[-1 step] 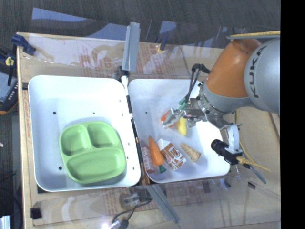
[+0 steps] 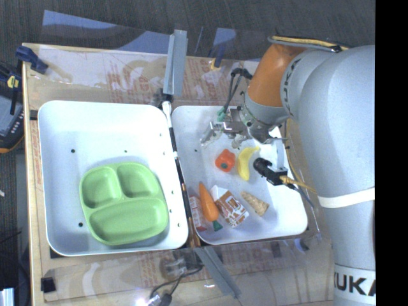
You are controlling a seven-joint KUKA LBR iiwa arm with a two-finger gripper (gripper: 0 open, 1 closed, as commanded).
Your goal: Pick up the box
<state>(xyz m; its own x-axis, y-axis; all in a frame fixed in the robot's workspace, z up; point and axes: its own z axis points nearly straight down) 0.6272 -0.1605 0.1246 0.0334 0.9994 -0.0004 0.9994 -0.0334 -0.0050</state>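
In the right bin (image 2: 290,218), the box (image 2: 231,209) is seen lying near the front wall, between a carrot (image 2: 208,203) and a cracker (image 2: 254,203). The gripper (image 2: 217,130) is positioned well apart, at the back.

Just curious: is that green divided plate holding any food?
Empty. The green plate lies in the left bin, its three compartments bare.

light: bright, even | shadows: soft | focus: slightly soft

Single fixed camera above bench, slanted downward, both white bins (image 2: 48,171) framed; arm (image 2: 331,132) enters from right.
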